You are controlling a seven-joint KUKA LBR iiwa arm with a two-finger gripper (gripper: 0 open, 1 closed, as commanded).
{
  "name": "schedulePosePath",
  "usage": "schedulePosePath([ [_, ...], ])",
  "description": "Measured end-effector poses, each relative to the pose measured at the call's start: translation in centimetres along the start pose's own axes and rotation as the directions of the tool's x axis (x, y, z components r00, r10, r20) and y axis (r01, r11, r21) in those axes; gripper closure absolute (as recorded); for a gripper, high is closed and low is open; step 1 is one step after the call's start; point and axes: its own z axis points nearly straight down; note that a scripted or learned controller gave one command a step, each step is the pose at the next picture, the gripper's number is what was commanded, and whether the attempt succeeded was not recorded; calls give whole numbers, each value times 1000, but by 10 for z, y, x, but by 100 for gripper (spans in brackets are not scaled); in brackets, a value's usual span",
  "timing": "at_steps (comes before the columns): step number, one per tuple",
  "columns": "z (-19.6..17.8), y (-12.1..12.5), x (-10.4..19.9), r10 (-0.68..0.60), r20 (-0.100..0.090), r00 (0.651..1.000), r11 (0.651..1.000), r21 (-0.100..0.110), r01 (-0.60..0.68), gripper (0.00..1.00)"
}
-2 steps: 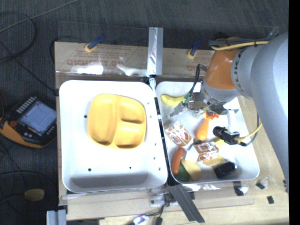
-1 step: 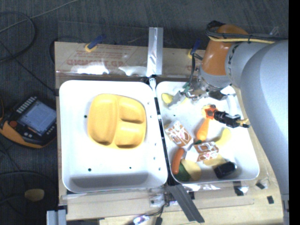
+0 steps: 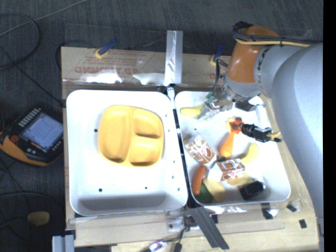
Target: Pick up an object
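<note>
One yellow banana-like piece is seen at the right bin's far left corner, just left of the jaws; whether these are parted cannot be told; its long axis runs left-right

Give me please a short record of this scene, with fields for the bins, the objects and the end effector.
left bin: holds a yellow divided tray
right bin: holds a carrot, two patterned cubes, a black block, other small items
end effector: low over the right bin's far corner
grasp: cannot tell
</note>
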Motion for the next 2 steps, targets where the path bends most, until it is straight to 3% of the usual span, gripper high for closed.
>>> schedulePosePath([
  [1, -1, 1, 0, 0, 2, 1000, 1000, -5, 0, 0],
  [2, -127, 1, 4, -130, 6, 991, 991, -13, 130, 0],
])
